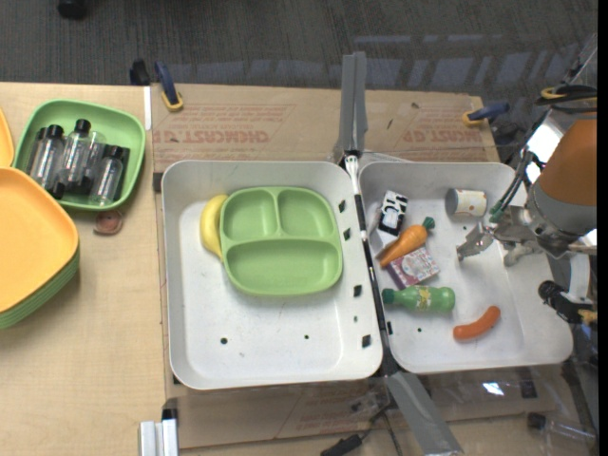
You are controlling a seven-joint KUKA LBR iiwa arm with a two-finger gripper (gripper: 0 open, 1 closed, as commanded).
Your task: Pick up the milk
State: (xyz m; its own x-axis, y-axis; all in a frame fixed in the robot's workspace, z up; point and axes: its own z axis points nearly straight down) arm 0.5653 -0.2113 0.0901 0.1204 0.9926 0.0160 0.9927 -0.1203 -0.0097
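The milk [392, 212] is a small black-and-white carton lying near the top left of the right bin [546, 350], close to the divider. My gripper [491, 247] hangs over the right half of that bin, well to the right of the milk and apart from it. Its fingers stand open with nothing between them. The arm's orange band [576, 164] shows at the right edge.
An orange carrot [404, 242], a pink packet [414, 269], a green bottle [421, 298] and a red sausage [476, 322] lie below the milk. A white cup [466, 200] lies just above the gripper. The left bin [190, 340] holds a green divided plate [281, 238] and a yellow item [210, 224].
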